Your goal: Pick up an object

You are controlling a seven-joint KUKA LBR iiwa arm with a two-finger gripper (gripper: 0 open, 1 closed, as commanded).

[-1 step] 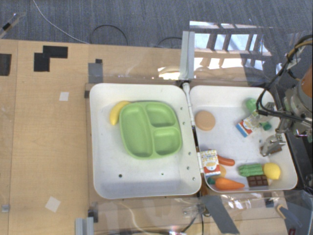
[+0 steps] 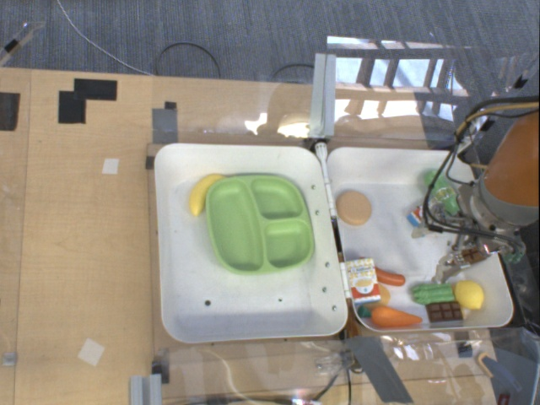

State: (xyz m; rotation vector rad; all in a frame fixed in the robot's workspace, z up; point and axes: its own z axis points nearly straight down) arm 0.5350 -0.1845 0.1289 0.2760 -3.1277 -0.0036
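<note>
Looking down, you have two bins: the left bin (image 2: 177,310) holds one green divided plate (image 2: 257,224) and one banana (image 2: 201,194); the right bin (image 2: 384,171) holds one lemon (image 2: 469,294), one carrot (image 2: 393,316) and one chocolate bar (image 2: 445,313). The gripper (image 2: 460,260) hangs above the lemon; you probably cannot tell its fingers' spread.

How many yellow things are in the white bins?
2 that I can see. A curved yellow toy banana lies in the left white bin, tucked against the green divided plate. A round yellow toy lemon sits in the right white bin. The arm may hide more.
</note>
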